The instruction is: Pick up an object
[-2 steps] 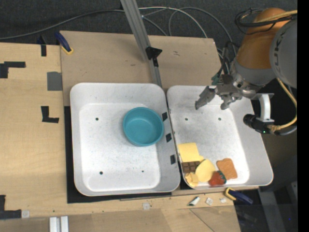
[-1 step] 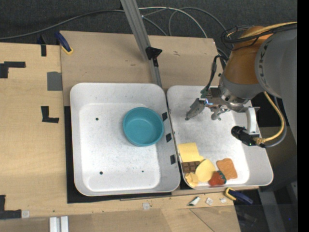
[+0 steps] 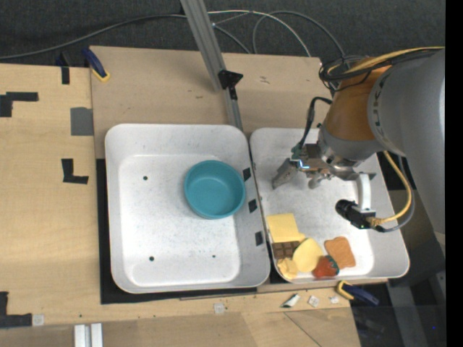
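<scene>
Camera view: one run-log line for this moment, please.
gripper: over right bin, open, holding nothing | toy food: near corner | blue bowl: left bin

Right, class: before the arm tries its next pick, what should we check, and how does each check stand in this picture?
1. Gripper carries nothing: ok, nothing shows between its fingers.
2. Fingers spread for a grasp: ok, they look open.
3. Gripper is over the right bin, where the pile lies: ok.
4. Gripper is lined up over the pile: not ok, the pile lies in the bin's near corner, apart from it.
5. One pile item stands free to grab: cannot tell, the pieces are bunched together.
6. Bowl has room around it in the left bin: ok.
</scene>
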Available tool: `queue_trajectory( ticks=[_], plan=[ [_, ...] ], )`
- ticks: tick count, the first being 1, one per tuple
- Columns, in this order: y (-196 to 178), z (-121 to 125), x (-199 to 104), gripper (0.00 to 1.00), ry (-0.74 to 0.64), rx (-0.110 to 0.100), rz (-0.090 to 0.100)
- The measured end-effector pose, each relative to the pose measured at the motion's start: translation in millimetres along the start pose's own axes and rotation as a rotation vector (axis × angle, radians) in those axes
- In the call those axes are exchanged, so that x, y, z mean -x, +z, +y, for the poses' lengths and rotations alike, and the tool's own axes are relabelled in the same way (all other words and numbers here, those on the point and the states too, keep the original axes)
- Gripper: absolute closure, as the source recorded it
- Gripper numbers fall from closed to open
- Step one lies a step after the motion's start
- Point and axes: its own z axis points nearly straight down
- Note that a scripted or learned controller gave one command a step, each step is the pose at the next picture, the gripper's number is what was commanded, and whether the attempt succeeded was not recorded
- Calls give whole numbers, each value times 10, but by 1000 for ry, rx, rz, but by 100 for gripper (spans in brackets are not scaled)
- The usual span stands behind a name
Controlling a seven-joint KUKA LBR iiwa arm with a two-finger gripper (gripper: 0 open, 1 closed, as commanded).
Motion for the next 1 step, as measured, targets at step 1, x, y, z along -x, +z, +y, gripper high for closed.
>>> queue_trajectory(
  ticks=[1],
  plan=[
    [-127, 9, -6, 100, -1, 3, 0]
  ],
)
